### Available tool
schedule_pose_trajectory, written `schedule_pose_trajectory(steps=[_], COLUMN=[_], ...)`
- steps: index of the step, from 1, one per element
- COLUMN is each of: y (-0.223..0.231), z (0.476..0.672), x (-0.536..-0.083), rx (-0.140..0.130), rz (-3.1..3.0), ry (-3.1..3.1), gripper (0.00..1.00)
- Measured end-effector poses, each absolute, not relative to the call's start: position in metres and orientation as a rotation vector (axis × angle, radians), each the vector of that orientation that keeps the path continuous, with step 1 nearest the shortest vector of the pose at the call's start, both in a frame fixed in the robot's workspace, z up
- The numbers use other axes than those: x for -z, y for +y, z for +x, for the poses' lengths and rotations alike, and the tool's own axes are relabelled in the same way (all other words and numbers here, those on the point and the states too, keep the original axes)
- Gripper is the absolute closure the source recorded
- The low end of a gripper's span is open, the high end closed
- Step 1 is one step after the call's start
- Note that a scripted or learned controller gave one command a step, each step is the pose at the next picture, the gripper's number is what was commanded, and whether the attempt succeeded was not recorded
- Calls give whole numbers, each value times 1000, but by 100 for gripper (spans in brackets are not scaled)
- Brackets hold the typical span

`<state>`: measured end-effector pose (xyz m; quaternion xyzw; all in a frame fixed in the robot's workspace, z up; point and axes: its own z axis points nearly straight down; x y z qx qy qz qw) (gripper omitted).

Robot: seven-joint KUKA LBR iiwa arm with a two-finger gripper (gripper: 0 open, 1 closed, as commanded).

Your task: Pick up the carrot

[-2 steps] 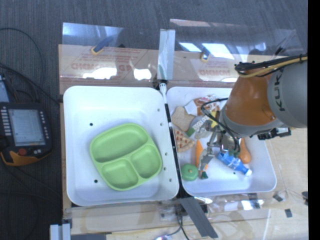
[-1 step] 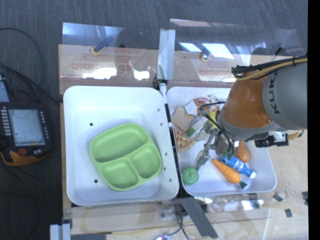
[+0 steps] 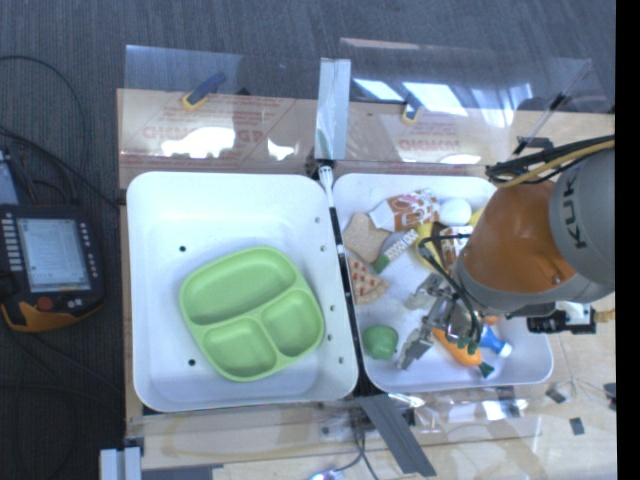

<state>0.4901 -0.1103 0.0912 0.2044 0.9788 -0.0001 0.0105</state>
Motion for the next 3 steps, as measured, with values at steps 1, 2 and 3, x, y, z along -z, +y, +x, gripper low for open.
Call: schedule_pose_trajectory(steps=[1,2,3], y=[-110,-60,-61], z=[493,503,501], x=[-103,-223,-219], rx=[1,-2,0], rz=[634,575,580], ry=[3049,3078,3086], gripper=[100,100,0])
